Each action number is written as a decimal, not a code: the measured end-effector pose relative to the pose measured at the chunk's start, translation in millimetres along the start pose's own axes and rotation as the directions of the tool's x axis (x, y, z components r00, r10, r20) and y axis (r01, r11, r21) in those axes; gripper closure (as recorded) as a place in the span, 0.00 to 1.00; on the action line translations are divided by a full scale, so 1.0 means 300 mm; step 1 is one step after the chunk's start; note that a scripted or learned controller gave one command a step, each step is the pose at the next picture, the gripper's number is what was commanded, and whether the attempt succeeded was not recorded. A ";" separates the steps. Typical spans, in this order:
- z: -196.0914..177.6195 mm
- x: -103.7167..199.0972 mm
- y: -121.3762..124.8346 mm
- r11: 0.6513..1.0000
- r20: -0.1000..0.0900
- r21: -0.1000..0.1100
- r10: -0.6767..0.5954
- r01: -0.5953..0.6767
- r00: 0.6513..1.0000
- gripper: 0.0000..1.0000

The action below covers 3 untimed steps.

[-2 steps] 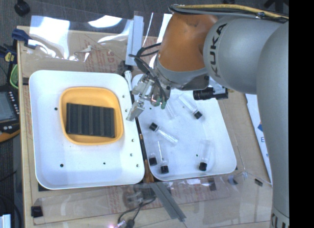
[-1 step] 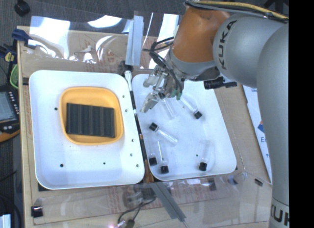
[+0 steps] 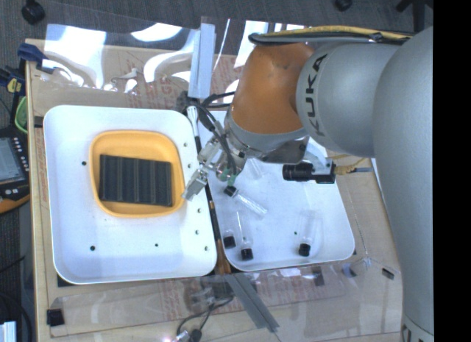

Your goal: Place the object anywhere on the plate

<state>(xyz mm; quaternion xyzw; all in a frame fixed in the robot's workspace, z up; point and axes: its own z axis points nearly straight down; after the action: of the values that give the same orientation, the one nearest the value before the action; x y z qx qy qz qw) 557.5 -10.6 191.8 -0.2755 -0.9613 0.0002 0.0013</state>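
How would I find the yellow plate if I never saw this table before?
Look at the left white bin. Near its middle lies the yellow plate, squarish with rounded corners. It alone is coloured, with a dark ribbed rack on it.

I see two bins of smooth white plastic, the left bin (image 3: 66, 208) and the right bin (image 3: 335, 219), both with a soft sheen. The plate (image 3: 103, 145) in the left bin looks like glossy yellow plastic, and the dark ribbed slab (image 3: 136, 180) on it is matt. In the right bin lie clear tubes (image 3: 249, 203) with black caps, glassy or clear plastic, I cannot tell which. The arm (image 3: 368, 90) has a satin grey shell and a smooth orange band (image 3: 272, 87). The bench (image 3: 40, 83) along the left of the frame looks like pale wood.
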 end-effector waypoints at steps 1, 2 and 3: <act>-0.119 -0.155 -0.017 0.999 0.003 -0.001 -0.045 0.045 0.999 0.00; -0.096 -0.267 -0.063 0.997 0.003 -0.001 -0.074 0.074 0.997 0.00; -0.096 -0.267 -0.063 0.997 0.003 -0.001 -0.074 0.074 0.997 0.00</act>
<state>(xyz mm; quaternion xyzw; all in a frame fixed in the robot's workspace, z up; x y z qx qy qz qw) 615.6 -69.0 220.6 -0.2398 -0.9708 0.0002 -0.0004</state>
